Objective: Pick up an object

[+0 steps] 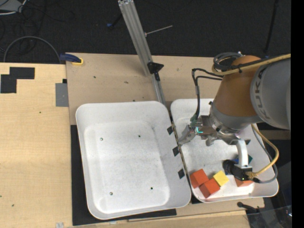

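In the right bin's point(266, 186) near corner lie two orange-red blocks point(199, 176) point(209, 188) touching each other, with a yellow block point(220, 178) against them. A further red piece point(244, 183) lies a little to the right, partly hidden. My gripper point(188, 134) hangs over the left part of this bin, close to the wall between the two bins and well behind the blocks. Nothing shows between its fingers. The grey and orange arm covers the back right of the bin.
The left white bin point(90, 122) lies beside the right one. Small black clips point(175, 150) sit along the shared wall. A slanted aluminium rail point(137, 34) rises behind the bins. A blue and yellow item point(72, 59) lies at the bench's back left corner.
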Robot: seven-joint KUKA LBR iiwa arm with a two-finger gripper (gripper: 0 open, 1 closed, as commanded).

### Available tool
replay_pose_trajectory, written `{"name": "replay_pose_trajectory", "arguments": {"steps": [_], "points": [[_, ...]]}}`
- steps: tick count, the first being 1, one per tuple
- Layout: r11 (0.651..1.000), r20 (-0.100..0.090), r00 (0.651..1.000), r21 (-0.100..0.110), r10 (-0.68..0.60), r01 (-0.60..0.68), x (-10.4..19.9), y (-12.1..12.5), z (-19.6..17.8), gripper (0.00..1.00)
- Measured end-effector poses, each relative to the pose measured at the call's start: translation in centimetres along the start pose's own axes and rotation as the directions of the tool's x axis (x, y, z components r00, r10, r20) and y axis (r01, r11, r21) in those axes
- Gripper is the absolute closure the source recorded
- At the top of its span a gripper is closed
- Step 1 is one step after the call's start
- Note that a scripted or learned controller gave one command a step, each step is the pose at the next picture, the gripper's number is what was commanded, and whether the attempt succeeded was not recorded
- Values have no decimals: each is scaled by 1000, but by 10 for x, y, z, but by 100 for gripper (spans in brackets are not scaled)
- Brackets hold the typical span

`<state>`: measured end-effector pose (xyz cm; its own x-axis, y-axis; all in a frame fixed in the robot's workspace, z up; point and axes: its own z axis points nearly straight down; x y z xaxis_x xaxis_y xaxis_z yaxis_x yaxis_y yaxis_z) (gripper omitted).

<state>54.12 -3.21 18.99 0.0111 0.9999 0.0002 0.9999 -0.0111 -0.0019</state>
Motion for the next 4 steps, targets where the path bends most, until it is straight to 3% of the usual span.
{"name": "replay_pose_trajectory", "arguments": {"steps": [3,4], "points": [[1000,0,1000,-1,5,-5,0,0,0,0],[1000,0,1000,-1,9,-9,-1,0,-9,100]]}}
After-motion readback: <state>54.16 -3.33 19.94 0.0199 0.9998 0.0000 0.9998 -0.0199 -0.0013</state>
